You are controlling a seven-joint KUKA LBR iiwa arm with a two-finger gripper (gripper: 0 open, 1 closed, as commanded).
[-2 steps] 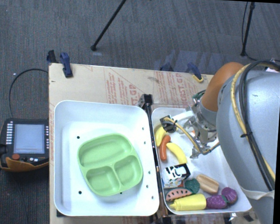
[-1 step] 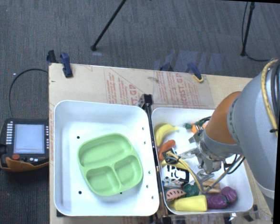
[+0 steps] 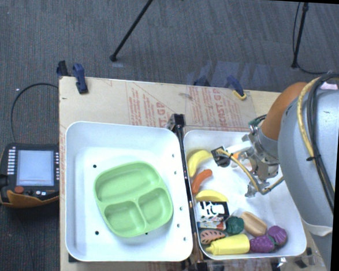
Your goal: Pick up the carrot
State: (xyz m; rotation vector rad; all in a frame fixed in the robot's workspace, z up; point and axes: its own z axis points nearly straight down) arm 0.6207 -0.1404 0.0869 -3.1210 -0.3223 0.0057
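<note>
The carrot is a small orange piece lying at a slant in the right bin, close to its left wall and just below a yellow banana. My gripper hangs over the upper middle of the right bin, to the right of the carrot and apart from it. Nothing shows held in it. The grey arm with its orange band comes in from the right and hides the bin's far right corner.
Below the carrot lie a yellow wedge, a black-and-white box, a green piece, a tan bun, purple grapes and a yellow corn cob. The left bin holds a green divided plate.
</note>
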